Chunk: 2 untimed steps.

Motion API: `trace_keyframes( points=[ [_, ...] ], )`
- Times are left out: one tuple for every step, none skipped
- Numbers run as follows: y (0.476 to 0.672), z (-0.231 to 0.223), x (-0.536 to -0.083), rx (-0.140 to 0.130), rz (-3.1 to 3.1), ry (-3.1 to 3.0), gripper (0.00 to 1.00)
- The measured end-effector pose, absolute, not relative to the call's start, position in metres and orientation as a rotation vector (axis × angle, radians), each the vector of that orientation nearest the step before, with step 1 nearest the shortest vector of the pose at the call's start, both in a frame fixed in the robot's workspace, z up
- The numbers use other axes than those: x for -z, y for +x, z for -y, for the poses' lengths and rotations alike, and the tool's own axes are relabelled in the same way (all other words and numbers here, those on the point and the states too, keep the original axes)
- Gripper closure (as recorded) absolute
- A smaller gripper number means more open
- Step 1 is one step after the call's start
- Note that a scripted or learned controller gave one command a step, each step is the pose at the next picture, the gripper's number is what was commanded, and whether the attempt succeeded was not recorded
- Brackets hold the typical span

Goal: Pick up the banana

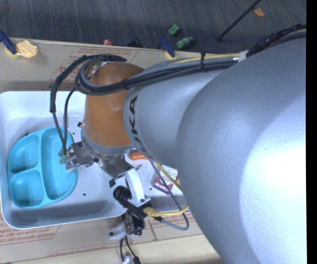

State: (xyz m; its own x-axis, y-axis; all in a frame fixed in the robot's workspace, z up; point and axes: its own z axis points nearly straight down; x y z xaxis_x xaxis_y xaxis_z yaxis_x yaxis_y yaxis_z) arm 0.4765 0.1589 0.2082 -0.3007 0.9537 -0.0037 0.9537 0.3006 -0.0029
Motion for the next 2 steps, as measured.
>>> trace_keyframes(
  points=[
    [0.479,-0.163,-0.188,0.023,-2.372,2.039,1.0],
    [0.476,-0.143,-0.402,0.001,-2.409,2.016,1.0]
  ],
)
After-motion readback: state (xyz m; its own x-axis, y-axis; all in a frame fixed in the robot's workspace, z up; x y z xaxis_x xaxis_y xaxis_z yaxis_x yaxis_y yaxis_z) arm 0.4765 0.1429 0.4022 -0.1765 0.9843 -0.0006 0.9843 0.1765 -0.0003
